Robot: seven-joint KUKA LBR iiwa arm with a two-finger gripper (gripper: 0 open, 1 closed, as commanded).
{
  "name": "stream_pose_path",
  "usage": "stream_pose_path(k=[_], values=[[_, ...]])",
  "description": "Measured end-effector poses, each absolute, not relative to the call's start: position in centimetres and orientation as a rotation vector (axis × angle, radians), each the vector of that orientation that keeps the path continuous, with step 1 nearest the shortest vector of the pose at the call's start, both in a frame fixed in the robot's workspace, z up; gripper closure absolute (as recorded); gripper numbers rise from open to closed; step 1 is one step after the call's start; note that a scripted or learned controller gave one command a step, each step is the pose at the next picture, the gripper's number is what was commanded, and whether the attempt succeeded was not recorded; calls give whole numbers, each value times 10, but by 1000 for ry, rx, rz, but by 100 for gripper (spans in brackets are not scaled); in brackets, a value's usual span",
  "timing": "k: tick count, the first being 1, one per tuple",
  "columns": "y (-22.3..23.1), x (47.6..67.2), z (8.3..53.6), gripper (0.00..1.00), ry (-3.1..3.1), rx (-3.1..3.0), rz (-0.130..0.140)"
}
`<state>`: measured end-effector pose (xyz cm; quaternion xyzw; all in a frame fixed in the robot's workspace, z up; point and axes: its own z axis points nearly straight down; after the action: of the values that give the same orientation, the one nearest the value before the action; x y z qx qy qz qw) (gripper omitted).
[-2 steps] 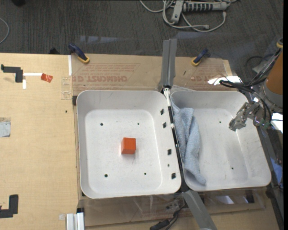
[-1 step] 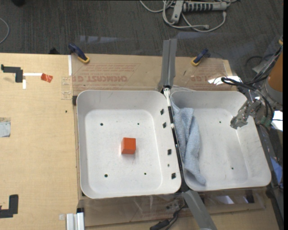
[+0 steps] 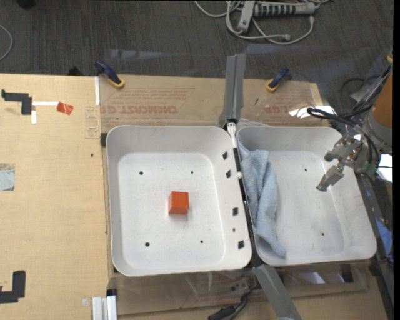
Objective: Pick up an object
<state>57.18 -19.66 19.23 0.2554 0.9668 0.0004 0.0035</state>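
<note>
Orange cube sits alone mid-floor of the left bin, clear of walls, so open to a top grasp. Blue-grey cloth lies slumped against the right bin's left wall. Pincer hangs over that bin's right side, well apart from both, carrying nothing; how wide it gapes I cannot tell.

Two blue-and-yellow clamps grip the far edge of a brown cardboard sheet printed with mirrored red lettering. On the grey carpet at the top of the frame lies a white power strip with looped cables. At the upper left, a small red tag sits on the pale wooden board beside black brackets.
</note>
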Motion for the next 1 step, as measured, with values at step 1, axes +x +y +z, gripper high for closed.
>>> stream_pose_path(k=[1], values=[[-223,593,193,0,2913,1165,-1]])
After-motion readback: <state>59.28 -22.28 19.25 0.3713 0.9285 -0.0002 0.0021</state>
